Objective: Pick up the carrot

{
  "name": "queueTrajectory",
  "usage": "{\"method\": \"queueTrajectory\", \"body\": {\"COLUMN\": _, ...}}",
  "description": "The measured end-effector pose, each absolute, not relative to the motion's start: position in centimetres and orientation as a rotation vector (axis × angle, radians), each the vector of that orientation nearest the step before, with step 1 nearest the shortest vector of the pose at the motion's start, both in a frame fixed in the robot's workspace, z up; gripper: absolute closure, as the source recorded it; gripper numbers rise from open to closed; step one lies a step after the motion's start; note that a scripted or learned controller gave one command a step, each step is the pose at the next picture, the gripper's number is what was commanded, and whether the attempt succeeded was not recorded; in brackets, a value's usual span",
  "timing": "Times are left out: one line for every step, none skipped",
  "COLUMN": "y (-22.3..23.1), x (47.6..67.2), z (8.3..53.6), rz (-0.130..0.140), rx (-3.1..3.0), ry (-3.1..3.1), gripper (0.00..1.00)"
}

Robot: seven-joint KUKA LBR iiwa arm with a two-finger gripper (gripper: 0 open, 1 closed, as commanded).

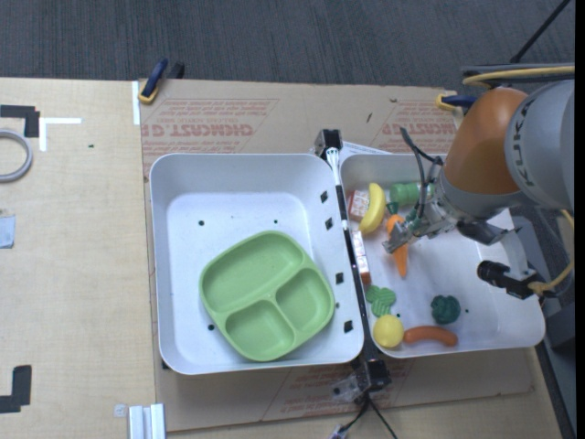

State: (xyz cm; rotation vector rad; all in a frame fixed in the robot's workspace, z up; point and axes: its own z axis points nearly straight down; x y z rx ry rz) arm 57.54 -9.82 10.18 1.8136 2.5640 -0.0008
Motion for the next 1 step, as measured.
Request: {"method": "queueTrajectory", "body": {"y": -1.51, "x": 60.76, "z": 19.2, "rz": -0.002, "rx": 2.091, "ry": 2.344, "gripper": 1.0}}
